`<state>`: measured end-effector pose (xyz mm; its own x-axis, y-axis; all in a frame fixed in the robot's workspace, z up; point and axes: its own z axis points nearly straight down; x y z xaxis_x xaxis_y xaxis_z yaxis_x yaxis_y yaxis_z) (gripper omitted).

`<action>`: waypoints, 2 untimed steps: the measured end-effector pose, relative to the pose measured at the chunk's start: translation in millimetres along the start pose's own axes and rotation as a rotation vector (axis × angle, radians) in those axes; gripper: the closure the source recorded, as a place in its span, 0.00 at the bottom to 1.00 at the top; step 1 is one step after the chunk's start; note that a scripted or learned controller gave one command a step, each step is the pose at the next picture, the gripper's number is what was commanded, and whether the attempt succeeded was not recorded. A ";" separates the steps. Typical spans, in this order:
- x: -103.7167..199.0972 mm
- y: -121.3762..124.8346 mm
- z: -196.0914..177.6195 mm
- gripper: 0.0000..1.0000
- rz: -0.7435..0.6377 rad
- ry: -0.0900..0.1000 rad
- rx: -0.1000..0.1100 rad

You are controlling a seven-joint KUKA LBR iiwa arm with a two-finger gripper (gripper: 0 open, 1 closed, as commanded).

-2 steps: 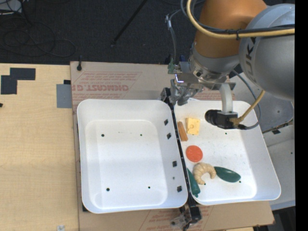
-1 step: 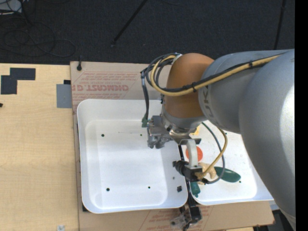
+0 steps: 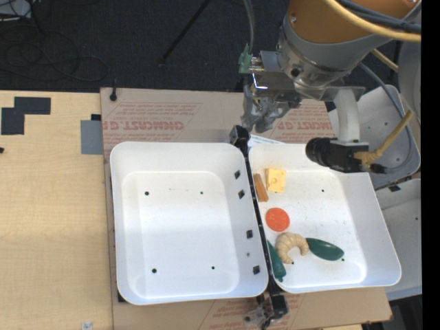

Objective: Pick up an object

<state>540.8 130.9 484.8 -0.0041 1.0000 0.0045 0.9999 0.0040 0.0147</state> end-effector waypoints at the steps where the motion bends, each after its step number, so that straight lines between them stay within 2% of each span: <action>1: -19.5 -13.9 -57.3 1.00 0.003 -0.004 0.011; 2: -168.4 -69.7 60.1 1.00 0.020 -0.008 0.030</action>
